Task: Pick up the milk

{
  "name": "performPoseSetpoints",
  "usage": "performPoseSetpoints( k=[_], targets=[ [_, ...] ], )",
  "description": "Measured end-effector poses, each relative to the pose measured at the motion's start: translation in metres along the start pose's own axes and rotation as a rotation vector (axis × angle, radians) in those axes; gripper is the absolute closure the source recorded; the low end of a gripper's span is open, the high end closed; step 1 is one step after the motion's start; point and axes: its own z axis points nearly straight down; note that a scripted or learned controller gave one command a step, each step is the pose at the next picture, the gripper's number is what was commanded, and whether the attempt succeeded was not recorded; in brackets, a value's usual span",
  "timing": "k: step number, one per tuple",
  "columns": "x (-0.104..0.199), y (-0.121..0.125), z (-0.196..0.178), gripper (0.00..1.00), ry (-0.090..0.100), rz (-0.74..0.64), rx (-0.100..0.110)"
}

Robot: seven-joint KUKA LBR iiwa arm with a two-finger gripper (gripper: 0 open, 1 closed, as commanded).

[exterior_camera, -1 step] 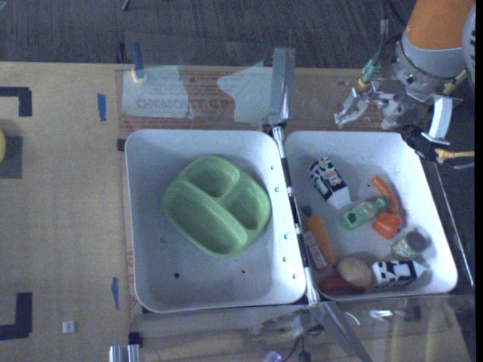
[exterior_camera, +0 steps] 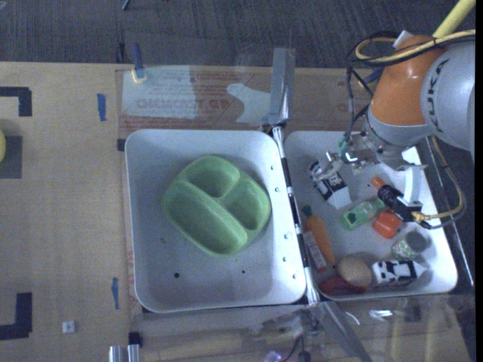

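Note:
The milk (exterior_camera: 396,272) is a small white carton with black cow patches. It lies on its side at the front right of the right bin (exterior_camera: 445,277), between a tan round food piece (exterior_camera: 355,270) and the bin's wall. My gripper (exterior_camera: 336,169) hangs over the back left part of that bin, well apart from the milk. A small white and black package (exterior_camera: 330,185) sits right at the gripper's tip. I cannot see whether the gripper is touching it.
The right bin also holds a carrot (exterior_camera: 320,237), a green bottle (exterior_camera: 362,214), an orange-red piece (exterior_camera: 386,224), a grey-green can (exterior_camera: 413,242) and a dark red item (exterior_camera: 337,283). A green divided plate (exterior_camera: 217,204) lies in the left bin (exterior_camera: 151,277).

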Motion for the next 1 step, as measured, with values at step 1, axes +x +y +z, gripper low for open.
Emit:
performPoseSetpoints(
  k=[1],
  targets=[
    [-0.0034,0.0239,0.0335,0.00,0.000,0.138,-0.010]
  ],
)
